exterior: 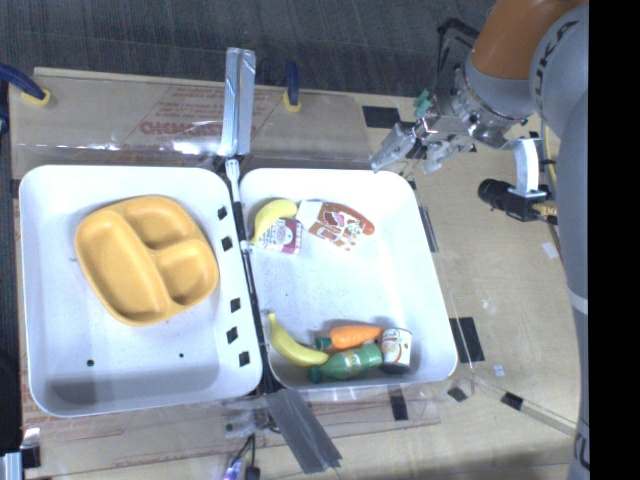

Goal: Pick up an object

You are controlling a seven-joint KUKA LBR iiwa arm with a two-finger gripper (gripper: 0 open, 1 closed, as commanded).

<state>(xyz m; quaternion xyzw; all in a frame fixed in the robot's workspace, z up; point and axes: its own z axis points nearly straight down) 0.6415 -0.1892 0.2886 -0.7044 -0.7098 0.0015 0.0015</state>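
Up past the far right corner of the right bin (pixel 430 268), the gripper (pixel 400 153) hangs with its fingers spread apart and nothing between them. Inside that bin, a banana (pixel 287 342), a carrot (pixel 353 335), a green bottle (pixel 345 364) and a small can (pixel 397 348) crowd together along the near edge, touching one another. Near the far edge sit a second banana (pixel 270 214) with a small carton (pixel 286 236) against it and a flat printed packet (pixel 338 223) just beside. The left bin (pixel 60 368) holds a yellow divided plate (pixel 146 258).
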